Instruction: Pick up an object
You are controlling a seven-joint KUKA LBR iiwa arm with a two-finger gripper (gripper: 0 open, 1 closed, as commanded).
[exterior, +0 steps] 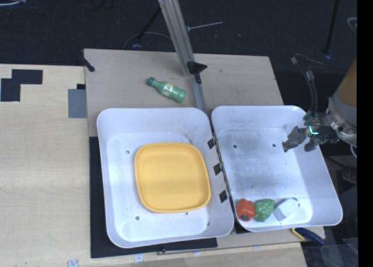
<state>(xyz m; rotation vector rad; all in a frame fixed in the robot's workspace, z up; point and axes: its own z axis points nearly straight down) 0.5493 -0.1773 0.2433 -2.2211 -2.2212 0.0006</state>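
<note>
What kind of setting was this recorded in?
Likely a robotics lab bench: two shallow white bins side by side, a claw over the right one, a metal camera post, and cables on dark floor.

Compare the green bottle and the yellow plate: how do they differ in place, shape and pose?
The green bottle lies on its side on the bare bench, behind the bins; the yellow plate lies flat inside the left bin. The bottle is small and slim; the plate is much wider, a rounded square. The bottle has a pale label; the plate is plain. Both lie far from the tool.
</note>
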